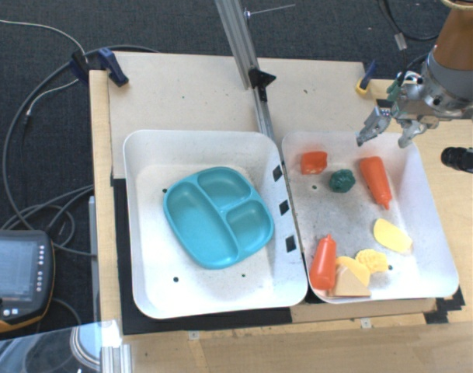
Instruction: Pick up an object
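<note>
My gripper (388,131) hangs open over the far edge of the right bin (430,208), its two grey fingers spread with nothing between them. Just below it an orange carrot-shaped piece (375,180) lies pointing toward the front. A small red-orange block (314,162) and a dark green lump (342,180) sit to the carrot's left. Nearer the front are a yellow slice (392,235), a red-orange bottle shape (323,262), a yellow crinkled piece (371,260) and a tan wedge (350,280).
The left bin (143,154) holds a teal divided plate (218,215). A slanted metal pole (238,22) runs down to the gap between the bins. Cables and a pendant (17,274) lie off the bench at the left.
</note>
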`<action>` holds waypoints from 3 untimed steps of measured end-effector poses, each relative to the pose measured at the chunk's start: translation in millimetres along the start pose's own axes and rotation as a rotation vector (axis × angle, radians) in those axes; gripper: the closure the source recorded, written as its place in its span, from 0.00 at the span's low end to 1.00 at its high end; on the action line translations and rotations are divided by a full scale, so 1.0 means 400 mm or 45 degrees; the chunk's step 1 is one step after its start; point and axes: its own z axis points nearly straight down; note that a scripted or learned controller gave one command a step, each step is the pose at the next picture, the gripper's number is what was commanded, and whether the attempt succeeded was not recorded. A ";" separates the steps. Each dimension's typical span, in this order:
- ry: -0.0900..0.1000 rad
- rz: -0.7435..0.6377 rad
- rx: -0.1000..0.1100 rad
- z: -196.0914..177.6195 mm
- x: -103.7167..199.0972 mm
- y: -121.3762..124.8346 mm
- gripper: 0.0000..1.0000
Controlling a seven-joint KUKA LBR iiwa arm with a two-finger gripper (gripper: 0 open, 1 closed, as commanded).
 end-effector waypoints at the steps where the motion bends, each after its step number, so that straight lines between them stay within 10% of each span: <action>1: 0.000 0.000 0.000 0.000 0.000 0.000 0.00; 3: 0.000 0.000 0.003 0.229 -0.014 0.014 0.00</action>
